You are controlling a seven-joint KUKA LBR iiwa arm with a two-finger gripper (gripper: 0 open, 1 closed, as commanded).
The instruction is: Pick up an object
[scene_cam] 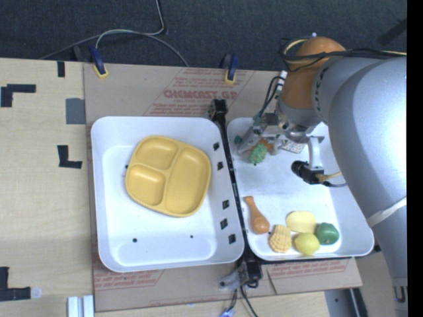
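Now tool [259, 144] at right bin's [344, 207] eleven o'clock, touching green toy [258, 154]; grip state unclear, cannot tell. Risk: toy near wall, could slip out.

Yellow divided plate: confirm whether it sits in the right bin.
No, the yellow divided plate lies in the left bin.

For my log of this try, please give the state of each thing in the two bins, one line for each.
yellow divided plate: upright, lying in the left bin.
green toy: in the right bin, directly below the gripper; grip not discernible.
drumstick: lying flat.
corn: lying flat, near the front rim.
pale yellow food: resting beside the lemon.
green pepper: resting by the lemon.
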